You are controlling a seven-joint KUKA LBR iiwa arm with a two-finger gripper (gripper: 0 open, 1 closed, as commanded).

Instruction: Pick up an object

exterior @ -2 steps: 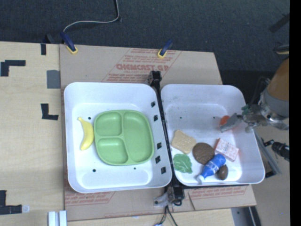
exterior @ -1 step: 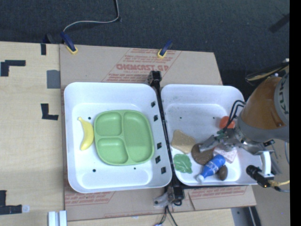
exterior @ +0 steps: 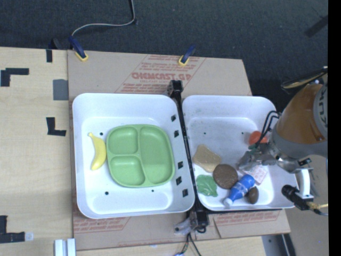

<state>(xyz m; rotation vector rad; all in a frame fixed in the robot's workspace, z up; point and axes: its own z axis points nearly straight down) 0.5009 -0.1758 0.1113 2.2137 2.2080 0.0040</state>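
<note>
The pincer [exterior: 250,161], its state impossible to tell, sits low in the right bin [exterior: 226,103]; centre it squarely over the brown disc [exterior: 225,176] before descending.

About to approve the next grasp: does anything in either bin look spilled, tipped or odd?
Nothing looks spilled or damaged. The blue bottle lies on its side in the right bin's cluttered near corner. The green tray and banana sit flat in the left bin.

A robotics lab is showing here: two white bins [exterior: 85,143] are sitting on cardboard [exterior: 154,76] clamped with yellow clips [exterior: 80,54] to a counter [exterior: 32,143] bearing black tape marks [exterior: 53,127], while a cable [exterior: 114,20] is trailing over dark carpet [exterior: 213,15].
</note>
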